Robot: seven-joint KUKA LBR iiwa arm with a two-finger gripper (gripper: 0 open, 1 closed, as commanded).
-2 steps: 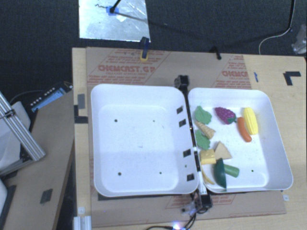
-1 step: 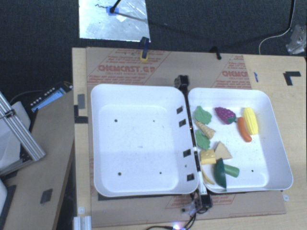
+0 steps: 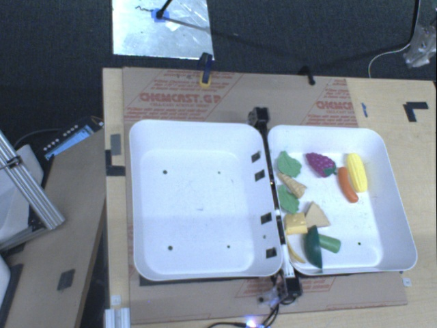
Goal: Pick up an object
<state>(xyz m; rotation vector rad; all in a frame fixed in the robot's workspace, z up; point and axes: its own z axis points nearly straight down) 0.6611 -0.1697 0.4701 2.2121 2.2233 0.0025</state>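
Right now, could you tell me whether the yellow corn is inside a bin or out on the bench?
Inside. The corn lies flat in the right bin, near its far right corner, beside the carrot.

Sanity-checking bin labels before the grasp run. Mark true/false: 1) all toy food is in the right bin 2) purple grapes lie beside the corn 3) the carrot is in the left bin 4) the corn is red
1) True: the toys all lie in the right bin.
2) True: the purple grapes lie just left of the corn.
3) False: the carrot lies in the right bin, against the corn.
4) False: the corn is yellow.
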